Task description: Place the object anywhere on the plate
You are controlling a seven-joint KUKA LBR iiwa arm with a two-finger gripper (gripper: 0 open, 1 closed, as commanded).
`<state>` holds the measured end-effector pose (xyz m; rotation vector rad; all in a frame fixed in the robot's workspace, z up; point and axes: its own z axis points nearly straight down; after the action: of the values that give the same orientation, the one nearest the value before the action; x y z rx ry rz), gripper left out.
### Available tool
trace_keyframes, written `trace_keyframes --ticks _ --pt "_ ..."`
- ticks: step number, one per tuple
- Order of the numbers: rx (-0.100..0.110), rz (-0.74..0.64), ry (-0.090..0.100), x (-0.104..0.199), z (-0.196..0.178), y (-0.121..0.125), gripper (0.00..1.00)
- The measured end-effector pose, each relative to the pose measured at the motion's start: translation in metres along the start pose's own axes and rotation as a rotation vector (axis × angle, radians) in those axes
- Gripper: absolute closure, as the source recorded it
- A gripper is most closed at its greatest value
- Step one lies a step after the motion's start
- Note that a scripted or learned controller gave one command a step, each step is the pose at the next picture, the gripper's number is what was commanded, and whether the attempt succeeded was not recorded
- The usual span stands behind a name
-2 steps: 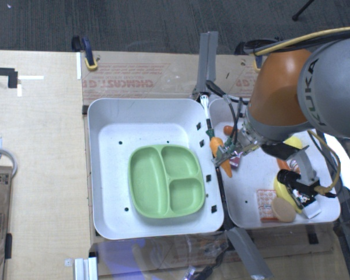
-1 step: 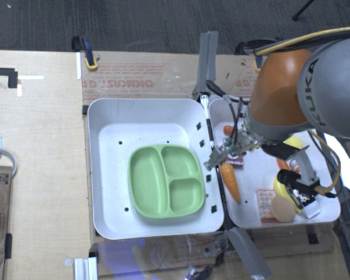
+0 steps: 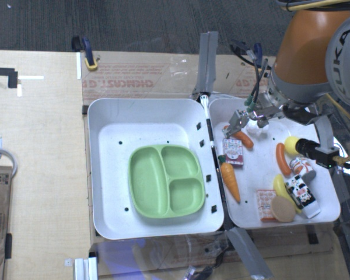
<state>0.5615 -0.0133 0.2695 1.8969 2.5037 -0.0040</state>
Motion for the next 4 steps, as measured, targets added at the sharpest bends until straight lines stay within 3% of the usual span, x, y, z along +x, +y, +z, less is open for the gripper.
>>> trace_keyframes --ticks 1,2,3,4 --pt "0.003 -0.08 0.001 0.086 0.079 0.061 0.0" --pt "-0.016 0.181 0.003 0.125 0.154 0.038 0.0" --pt "-0.014 0.426 0.003 0.167 0.174 -0.021 0.0" --pt "0.001 0.094 0.002 0.152 0.178 -0.024 0.0"
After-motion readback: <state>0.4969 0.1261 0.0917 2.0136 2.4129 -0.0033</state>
